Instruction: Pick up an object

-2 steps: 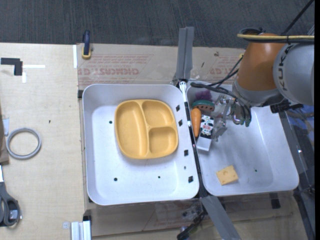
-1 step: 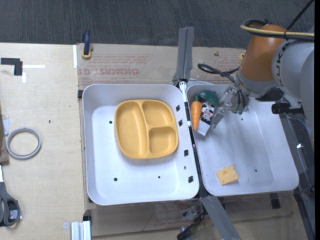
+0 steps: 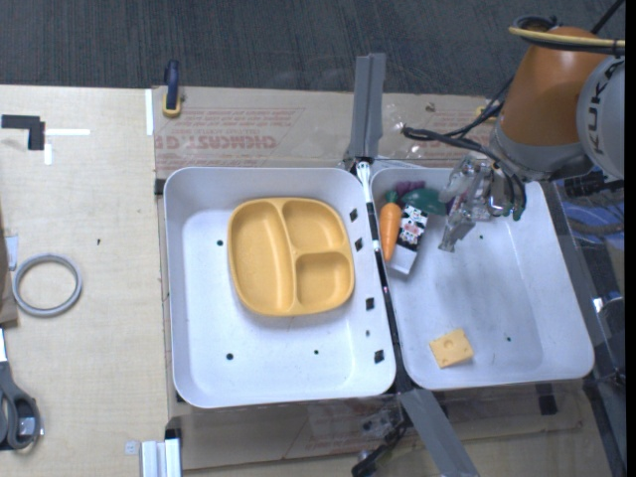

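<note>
on the far left of the light wooden bench lies a grey ring of tape, with the handles of a pair of scissors below it at the edge and a small black bracket above. dark carpet fills the top of the scene beyond the bench. a sheet of brown cardboard lies behind the bins, with a blue-and-yellow clamp at its left corner. the left bin holds a yellow divided plate with three sections, lying flat near the bin's middle. a grey metal divider rises between the two bins. in the right bin, against its left wall, an orange toy carrot lies lengthwise, touching a small white box with dark print; a dark green item and a bit of purple sit just behind them, too small to make out. a yellow wedge of toy cheese with little holes rests alone near the front of that bin, well apart from the rest. the gripper hangs over the back of the right bin, just right of the box, its thin metal fingers pointing down with nothing between them; how wide they stand is unclear. the orange band of the arm sits above it at the right.
</note>
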{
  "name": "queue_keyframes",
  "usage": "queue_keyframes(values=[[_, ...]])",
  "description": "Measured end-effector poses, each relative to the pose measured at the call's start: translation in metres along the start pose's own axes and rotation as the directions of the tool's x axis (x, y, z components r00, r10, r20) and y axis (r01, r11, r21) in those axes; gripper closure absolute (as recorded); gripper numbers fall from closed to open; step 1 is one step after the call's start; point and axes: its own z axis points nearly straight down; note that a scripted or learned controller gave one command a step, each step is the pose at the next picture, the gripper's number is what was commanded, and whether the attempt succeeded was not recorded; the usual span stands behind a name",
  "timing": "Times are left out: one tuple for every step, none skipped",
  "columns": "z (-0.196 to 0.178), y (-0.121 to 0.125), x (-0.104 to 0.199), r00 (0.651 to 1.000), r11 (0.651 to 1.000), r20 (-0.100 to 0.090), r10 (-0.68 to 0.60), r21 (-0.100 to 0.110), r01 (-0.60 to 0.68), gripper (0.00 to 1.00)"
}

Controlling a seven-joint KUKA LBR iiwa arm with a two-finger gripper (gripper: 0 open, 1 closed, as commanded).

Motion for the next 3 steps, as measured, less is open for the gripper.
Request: queue_keyframes(values=[[0.055, -0.034, -0.013, 0.99, 0.99, -0.006, 0.144, 0.001, -0.144, 0.0], [0.052, 0.001, -0.007, 0.964, 0.964, 0.003, 0.265, 0.016, -0.265, 0.0], [0.053, -0.003, -0.003, 0.899, 0.899, 0.006, 0.438, 0.025, -0.438, 0.0]])
